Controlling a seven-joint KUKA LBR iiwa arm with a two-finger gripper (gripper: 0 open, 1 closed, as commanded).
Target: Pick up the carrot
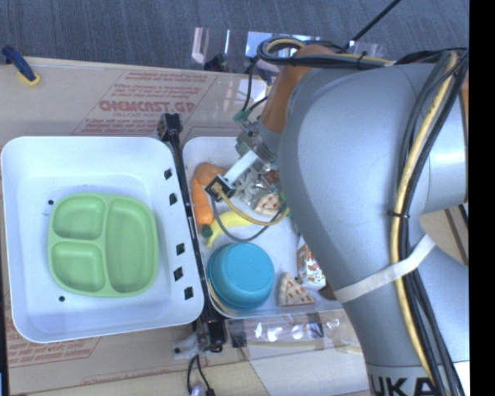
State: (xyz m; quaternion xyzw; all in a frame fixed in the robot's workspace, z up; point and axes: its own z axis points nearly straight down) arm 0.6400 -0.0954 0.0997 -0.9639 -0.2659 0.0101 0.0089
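Note:
The carrot (201, 204) is orange with a small green tip. It lies lengthwise along the left wall of the right bin (200, 150), in that bin's upper left part. My gripper (249, 185) hangs low over the same bin, just right of the carrot's upper end, under the big grey arm. The arm hides much of the right bin.
A yellow banana (240, 218) and a waffle piece (268, 204) lie beside the gripper. A blue bowl (241, 275) sits at the bin's front, with a pizza slice (294, 291) to its right. The left bin (25, 221) holds a green divided plate (104, 243).

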